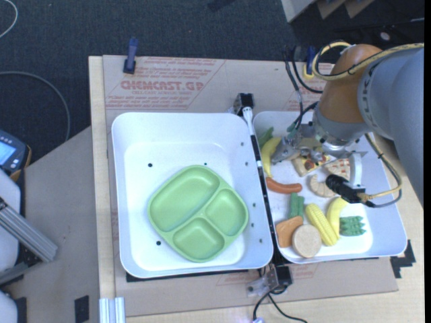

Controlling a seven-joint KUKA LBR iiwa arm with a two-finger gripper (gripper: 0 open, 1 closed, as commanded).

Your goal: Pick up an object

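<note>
The right bin (384, 241) holds several toy foods. A yellow banana (269, 155) lies by its left wall, with an orange sausage (284, 186) just below it. Nearer the front are a green vegetable piece (296, 206), an orange wedge (288, 231), a round tan biscuit (306, 241), a corn cob (322, 222), a yellow piece (335, 210) and a green broccoli piece (352, 226). My gripper (304, 152) is low in the far part of this bin, over a cracker (322, 184) and a pizza slice (340, 167), right of the banana. The wrist hides what lies under it.
The left bin (135, 153) holds a green divided plate (197, 212). A black clamp (244, 102) sits at the far end of the wall between the bins. Cables (306, 66) run behind the right bin. The arm's grey body (397, 93) covers the right bin's far right corner.
</note>
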